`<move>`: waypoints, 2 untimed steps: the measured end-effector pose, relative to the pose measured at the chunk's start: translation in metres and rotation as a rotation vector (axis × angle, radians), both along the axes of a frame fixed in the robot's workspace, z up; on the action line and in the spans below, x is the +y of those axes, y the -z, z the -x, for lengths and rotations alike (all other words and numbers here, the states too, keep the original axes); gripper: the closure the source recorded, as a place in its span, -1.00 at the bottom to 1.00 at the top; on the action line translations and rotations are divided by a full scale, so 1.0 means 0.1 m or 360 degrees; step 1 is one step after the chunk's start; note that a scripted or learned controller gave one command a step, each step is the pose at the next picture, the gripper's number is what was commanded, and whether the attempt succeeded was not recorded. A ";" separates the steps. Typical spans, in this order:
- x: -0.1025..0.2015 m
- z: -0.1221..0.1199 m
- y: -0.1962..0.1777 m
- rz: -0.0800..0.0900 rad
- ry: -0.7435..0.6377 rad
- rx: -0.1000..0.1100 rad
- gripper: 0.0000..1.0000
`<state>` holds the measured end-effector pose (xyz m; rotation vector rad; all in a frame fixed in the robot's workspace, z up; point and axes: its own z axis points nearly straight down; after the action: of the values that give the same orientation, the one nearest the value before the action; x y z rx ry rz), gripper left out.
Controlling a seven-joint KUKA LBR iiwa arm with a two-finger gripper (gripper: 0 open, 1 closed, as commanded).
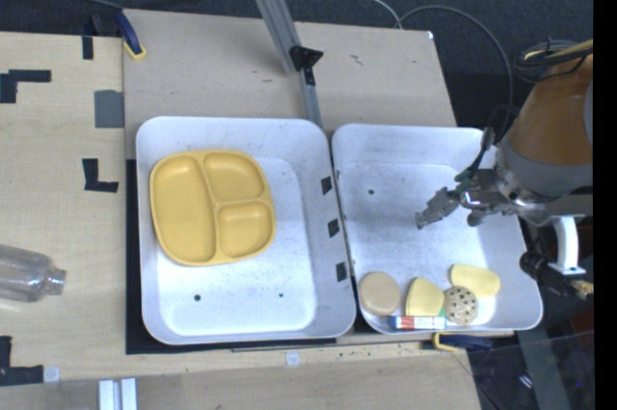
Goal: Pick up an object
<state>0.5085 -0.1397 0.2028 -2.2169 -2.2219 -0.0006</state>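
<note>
**Now: hand over the right bin, nothing between its fingers**

Right, the hand (pixel 448 205) hangs above the bare middle of the right bin (pixel 405 152), fingers apart and gripping nothing. Behind it, the grey arm (pixel 549 138) with its orange band comes in from the right. Well below the hand, along the bin's near edge, sit the objects: a tan round piece (pixel 379 292), a yellow wedge (pixel 424 296), a speckled cookie (pixel 462 305) and a yellow piece (pixel 475 280), packed close together. Across in the left bin (pixel 231 312) lies a yellow divided plate (pixel 212 205). A clear bottle (pixel 27 274) lies on the counter (pixel 58 157), far left.
</note>
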 end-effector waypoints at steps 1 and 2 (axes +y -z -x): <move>-0.16 -0.45 -0.19 0.0005 -0.0002 -0.0008 -1.00; -0.15 -0.44 -0.28 0.0000 -0.0004 -0.0001 1.00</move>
<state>0.5520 -0.1543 0.2305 -2.2146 -2.2251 -0.0013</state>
